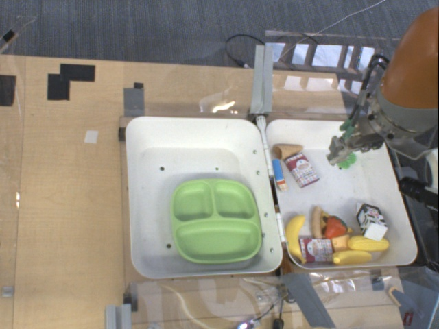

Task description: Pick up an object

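My gripper [342, 152] hangs over the far part of the right bin [384, 184]. A small green object [348, 160] shows right at its fingertips, and the fingers look shut on it. Other items lie in the right bin: a red-and-white carton [302, 169], a brown cone-shaped piece [287, 150], a blue-and-white tube [278, 173], a banana [295, 234], a red vegetable [335, 227] and a black-and-white box [370, 218].
The left bin [151, 184] holds a green divided plate [216, 221]. A metal divider [267, 177] separates the two bins. Yellow pieces [363, 244] and a red-labelled packet [317, 249] crowd the right bin's near edge. The arm's orange band [415, 53] looms at the right.
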Available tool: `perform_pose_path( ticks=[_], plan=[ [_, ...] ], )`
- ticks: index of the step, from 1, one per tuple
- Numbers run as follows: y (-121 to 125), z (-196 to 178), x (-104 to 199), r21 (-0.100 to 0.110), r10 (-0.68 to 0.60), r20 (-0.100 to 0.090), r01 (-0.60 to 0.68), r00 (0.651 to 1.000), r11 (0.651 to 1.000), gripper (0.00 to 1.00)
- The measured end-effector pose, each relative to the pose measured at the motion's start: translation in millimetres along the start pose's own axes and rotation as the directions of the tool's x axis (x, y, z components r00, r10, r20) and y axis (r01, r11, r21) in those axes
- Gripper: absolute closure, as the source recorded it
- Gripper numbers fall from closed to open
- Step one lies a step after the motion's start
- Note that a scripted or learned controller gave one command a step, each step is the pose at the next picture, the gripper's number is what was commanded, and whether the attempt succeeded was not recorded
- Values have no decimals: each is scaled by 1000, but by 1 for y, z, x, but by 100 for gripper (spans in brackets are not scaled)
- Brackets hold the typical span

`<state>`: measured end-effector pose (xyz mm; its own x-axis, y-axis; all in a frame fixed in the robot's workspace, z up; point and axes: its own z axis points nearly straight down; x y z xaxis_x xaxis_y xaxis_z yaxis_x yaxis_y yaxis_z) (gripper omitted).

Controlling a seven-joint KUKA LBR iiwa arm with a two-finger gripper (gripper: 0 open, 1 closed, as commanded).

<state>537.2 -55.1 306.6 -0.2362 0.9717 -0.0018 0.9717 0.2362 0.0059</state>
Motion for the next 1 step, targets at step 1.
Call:
perform_pose_path(
  ticks=[1],
  plan=[
    [26, 110, 56, 7, 208, -1, -208, 978, 978, 100]
  ],
)
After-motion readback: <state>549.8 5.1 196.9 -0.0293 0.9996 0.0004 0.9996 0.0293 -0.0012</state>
